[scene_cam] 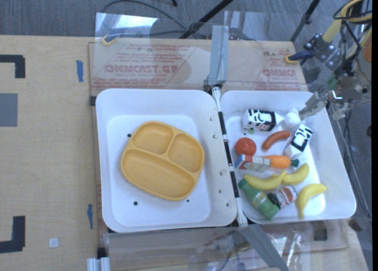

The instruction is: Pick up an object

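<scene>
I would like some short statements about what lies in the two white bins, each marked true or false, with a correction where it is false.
1. The yellow plastic divided tray lies in the left white bin. True.
2. The red round tomato toy lies on the divided tray. False: it lies in the right white bin, near the divider.
3. Three yellow banana toys lie in the right bin. True.
4. The green plastic bottle stands upright. False: it lies on its side near the front of the right bin.
5. The black-and-white cow toy is at the far side of the right bin. True.
6. The pincer holds the orange carrot toy. False: the carrot lies among the toys, apart from the pincer.
</scene>
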`<state>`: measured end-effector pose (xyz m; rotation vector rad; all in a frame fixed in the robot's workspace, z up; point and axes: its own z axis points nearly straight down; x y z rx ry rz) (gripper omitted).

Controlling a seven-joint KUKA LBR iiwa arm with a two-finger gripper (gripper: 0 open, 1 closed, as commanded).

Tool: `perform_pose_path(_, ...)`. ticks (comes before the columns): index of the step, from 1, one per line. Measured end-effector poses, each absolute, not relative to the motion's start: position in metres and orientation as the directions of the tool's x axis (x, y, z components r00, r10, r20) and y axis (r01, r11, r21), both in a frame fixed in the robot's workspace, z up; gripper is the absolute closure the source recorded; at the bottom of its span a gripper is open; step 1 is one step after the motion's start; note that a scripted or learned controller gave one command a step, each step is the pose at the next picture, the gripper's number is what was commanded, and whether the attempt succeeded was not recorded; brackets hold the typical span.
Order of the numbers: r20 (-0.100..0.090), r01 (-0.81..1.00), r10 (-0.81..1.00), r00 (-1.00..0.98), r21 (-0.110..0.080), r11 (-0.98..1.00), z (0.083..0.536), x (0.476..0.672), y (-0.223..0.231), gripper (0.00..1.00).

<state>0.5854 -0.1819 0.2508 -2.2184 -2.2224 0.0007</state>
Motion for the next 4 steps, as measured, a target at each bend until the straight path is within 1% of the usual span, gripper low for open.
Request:
perform_pose_path(1,0.000,0.994,0.994,0.109,0.000,-0.109,0.153,0.639,-0.190,0.00)
perform_pose_path(2,0.009,0.984,0.984,0.177,0.009,-0.177,0.105,0.628,-0.205,0.00)
perform_pose_path(3,0.001,0.990,0.990,0.142,0.015,-0.142,0.093,0.616,-0.197,0.00)
perform_pose_path(4,-0.002,0.989,0.990,0.144,0.021,-0.144,0.106,0.617,-0.199,1.00)
